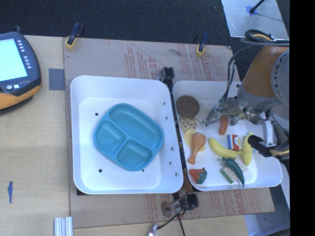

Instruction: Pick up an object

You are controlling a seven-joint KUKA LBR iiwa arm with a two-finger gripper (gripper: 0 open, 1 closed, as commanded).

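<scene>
Gripper [220, 113] hangs over the right bin [275, 177], just above the orange sausage [223, 125]; fingers' state cannot be told. Recommend a vertical descent centred on the sausage, avoiding the banana [222, 149].

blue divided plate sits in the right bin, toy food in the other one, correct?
Not quite. The camera view shows the blue divided plate in the left bin; the toy food, such as the banana, lies in the right bin.

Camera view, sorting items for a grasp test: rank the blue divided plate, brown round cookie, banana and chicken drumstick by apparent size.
1. blue divided plate
2. banana and chicken drumstick, too alike to rank
3. brown round cookie
</scene>
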